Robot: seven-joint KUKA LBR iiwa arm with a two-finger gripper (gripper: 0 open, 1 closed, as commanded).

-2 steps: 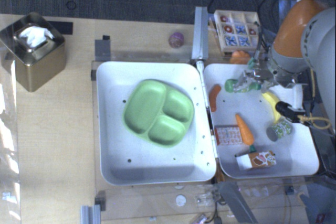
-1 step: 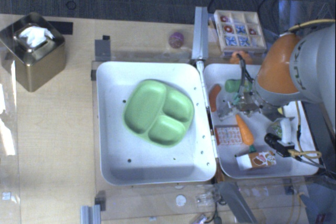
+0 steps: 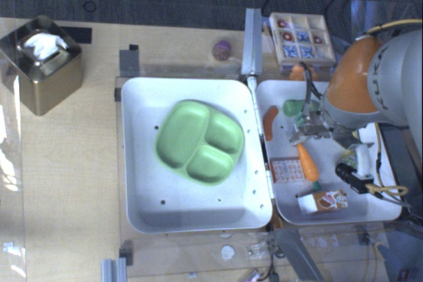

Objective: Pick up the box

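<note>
A bulky, rounded grey metal arm is seen, ringed by a glossy orange band above the wrist. Dark letters are printed on the grey casing beside the band. Below the band, a small metallic gripper assembly is fitted, with thin dark cables trailing along it.

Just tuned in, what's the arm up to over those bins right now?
The arm is reaching into the right bin, with its gripper low over the clutter there, just above the carrot. The small flat box lies on the bin floor beside the carrot, not picked up yet. The left bin holds a green divided tray, untouched.
</note>
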